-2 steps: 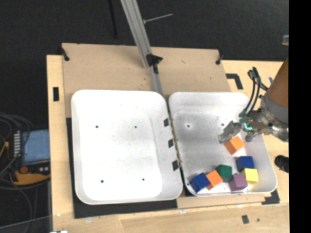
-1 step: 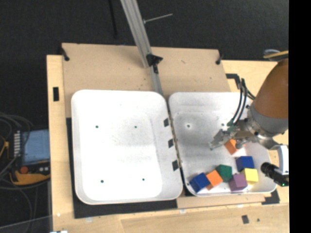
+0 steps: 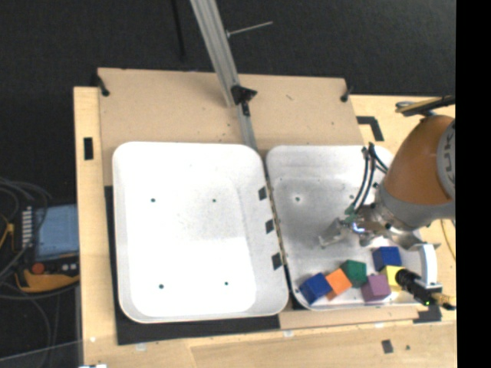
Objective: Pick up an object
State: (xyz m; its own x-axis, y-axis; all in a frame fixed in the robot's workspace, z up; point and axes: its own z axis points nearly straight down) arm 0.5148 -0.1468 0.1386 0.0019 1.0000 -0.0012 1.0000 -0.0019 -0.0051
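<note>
Two shallow white bins (image 3: 192, 228) are sitting side by side; jaw state unclear as the gripper (image 3: 337, 234) is hovering, small coloured blocks (image 3: 337, 282) just below, nothing lifted yet.

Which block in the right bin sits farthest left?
The blue block, at the left end of the row, beside the orange block.

Two white bins (image 3: 192, 228) sit side by side. In the lower right of the frame lie six small blocks: two blue (image 3: 314, 287), one orange (image 3: 338, 282), one green (image 3: 355, 271), one purple (image 3: 375, 287), one yellow (image 3: 393, 275).
</note>
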